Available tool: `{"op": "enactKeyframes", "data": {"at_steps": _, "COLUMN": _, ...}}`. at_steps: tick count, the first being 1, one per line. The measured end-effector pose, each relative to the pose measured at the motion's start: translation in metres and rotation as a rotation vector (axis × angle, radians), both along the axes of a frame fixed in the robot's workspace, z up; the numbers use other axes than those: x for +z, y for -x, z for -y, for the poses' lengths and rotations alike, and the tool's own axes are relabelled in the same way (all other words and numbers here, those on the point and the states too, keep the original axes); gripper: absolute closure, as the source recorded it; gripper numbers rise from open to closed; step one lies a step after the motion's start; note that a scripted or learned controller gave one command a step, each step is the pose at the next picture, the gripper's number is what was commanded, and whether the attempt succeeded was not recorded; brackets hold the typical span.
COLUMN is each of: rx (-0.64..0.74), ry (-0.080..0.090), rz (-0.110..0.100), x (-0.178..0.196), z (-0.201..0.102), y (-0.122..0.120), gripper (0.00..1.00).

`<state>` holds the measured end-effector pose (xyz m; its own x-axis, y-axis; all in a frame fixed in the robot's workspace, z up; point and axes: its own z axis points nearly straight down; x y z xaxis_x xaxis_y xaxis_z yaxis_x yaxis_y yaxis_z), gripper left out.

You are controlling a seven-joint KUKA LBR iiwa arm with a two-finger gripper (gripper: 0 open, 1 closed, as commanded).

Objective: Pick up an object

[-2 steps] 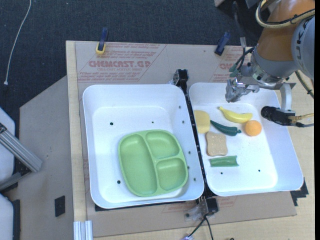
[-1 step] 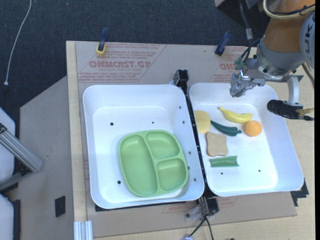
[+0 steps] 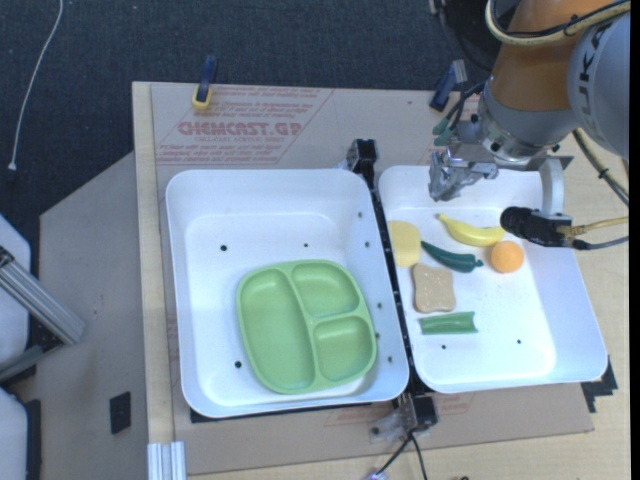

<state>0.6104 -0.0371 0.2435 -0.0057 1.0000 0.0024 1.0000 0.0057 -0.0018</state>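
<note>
I've got the gripper (image 3: 452, 183) hanging over the back of the right bin (image 3: 560, 353), near its far-left corner, with nothing between its fingers that I can see. Whether they sit apart or together, I cannot tell from up here; they blur into one dark metal lump.

The pickable things are all clustered in that right bin. The banana (image 3: 470, 232) lies just in front of the gripper and looks like the nearest candidate. Below it a dark green pepper (image 3: 452, 258) lies at a slant, an orange (image 3: 507, 256) sits just to its right, and a pale yellow piece (image 3: 404, 242) rests against the bin's left wall. Further forward there's a slice of bread (image 3: 433, 288) and a light green bean pod (image 3: 447, 322).

The left bin (image 3: 200, 208) carries a green divided plate (image 3: 305, 323), lying flat.

My read: I'm poised above the pile and not yet down on anything. The banana's curve may let it roll under a pinch.
</note>
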Motion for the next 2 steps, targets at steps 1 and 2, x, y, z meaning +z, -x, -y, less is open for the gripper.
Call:
{"op": "enactKeyframes", "data": {"at_steps": 1, "rx": 0.001, "ry": 0.000, "rz": 0.000, "x": 0.006, "z": -0.055, "y": 0.007, "gripper": 1.00}}
{"op": "enactKeyframes", "data": {"at_steps": 2, "rx": 0.000, "ry": 0.001, "rz": -0.003, "x": -0.009, "z": -0.108, "y": 0.024, "gripper": 1.00}}
